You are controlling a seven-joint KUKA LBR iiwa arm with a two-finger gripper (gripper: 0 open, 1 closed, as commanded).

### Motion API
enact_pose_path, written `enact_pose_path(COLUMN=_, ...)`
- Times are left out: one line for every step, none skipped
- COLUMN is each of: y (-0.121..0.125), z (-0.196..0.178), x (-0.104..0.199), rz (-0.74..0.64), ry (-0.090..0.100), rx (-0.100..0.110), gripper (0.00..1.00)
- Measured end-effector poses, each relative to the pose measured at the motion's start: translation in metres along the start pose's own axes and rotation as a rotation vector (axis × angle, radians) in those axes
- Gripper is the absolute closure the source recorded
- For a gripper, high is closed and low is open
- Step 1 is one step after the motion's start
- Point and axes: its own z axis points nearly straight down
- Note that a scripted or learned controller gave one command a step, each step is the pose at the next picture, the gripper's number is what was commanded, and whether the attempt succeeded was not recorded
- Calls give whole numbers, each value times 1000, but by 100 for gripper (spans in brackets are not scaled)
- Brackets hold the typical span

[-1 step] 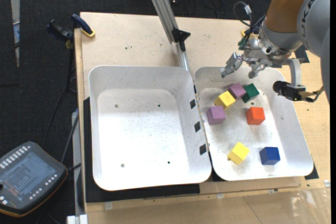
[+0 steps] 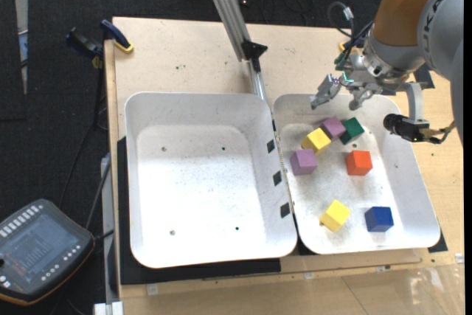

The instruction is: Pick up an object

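Observation:
The right bin [image 2: 413, 195] holds several small blocks: a yellow one [image 2: 318, 139], a mauve one [image 2: 333, 127] and a dark green one [image 2: 352, 130] clustered at the far end, a purple one [image 2: 303, 161], an orange one [image 2: 359, 162], another yellow one [image 2: 335, 215] and a blue one [image 2: 379, 218]. My gripper [image 2: 341, 94] hangs above the bin's far edge, just beyond the mauve and green blocks. Its fingers are spread apart and nothing sits between them.
The left bin [image 2: 147, 122] lies beside the right one. A slanted metal pole [image 2: 225, 0] rises behind the bins. A blue and yellow clamp [image 2: 110, 37] sits at the bench's far left corner, and a pendant [image 2: 37, 251] at the lower left.

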Motion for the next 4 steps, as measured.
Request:
enact_pose_path(y=-11, z=55, x=4, rz=3, ry=1, rx=5, gripper=0)
enact_pose_path(y=-16, z=97, x=3, rz=4, ry=-8, rx=-15, gripper=0)
enact_pose_path(y=-12, z=95, x=3, rz=3, ry=-5, rx=-23, gripper=0)
enact_pose_path(y=-11, z=85, x=3, rz=3, ry=-7, rx=-28, gripper=100)
